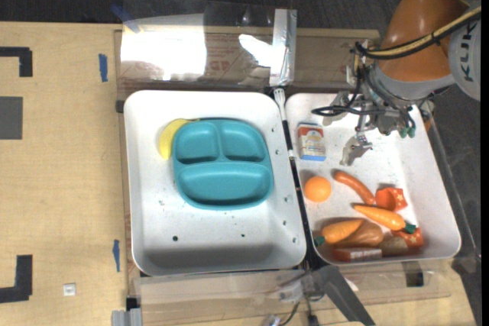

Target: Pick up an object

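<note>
Below the gripper [357,149], fingers' spread unclear, a round orange ball [317,188] beside a small carton [311,142].

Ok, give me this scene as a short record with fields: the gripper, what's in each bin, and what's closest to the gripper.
gripper: above the right bin's upper part, nothing between its fingers
left bin: teal divided plate, yellow object tucked under its left edge
right bin: small carton, orange ball, pile of toy vegetables
closest to gripper: small carton
</note>
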Available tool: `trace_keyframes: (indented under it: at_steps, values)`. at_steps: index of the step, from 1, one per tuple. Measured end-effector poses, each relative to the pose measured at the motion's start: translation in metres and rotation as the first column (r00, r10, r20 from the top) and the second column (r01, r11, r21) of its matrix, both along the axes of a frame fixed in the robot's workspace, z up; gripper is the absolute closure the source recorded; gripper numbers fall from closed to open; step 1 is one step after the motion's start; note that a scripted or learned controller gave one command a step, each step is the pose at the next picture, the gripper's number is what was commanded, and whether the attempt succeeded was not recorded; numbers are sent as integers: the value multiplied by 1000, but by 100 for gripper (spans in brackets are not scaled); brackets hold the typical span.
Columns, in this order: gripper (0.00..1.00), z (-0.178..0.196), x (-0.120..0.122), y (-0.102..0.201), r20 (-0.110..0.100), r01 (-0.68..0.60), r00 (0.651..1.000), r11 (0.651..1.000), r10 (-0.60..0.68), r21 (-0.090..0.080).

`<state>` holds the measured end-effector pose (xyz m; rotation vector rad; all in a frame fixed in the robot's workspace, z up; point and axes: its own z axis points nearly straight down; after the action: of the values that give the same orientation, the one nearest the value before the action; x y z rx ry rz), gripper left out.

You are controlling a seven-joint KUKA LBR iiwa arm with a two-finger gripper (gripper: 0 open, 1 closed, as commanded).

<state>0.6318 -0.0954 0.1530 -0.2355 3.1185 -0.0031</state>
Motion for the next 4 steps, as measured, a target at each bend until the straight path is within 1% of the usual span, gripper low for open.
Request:
trace_keyframes:
  at_steps: [1, 2, 3, 4]
  values:
    - [0, -54, -33, 3, 20, -30, 999, 1000, 30, -3]
    - [0, -53, -74, -34, 26, 90, 996, 996, -90, 1]
    - [0, -54, -60, -67, 22, -131, 991, 991, 131, -6]
    - [0, -54, -102, -11, 25, -157, 987, 988, 157, -10]
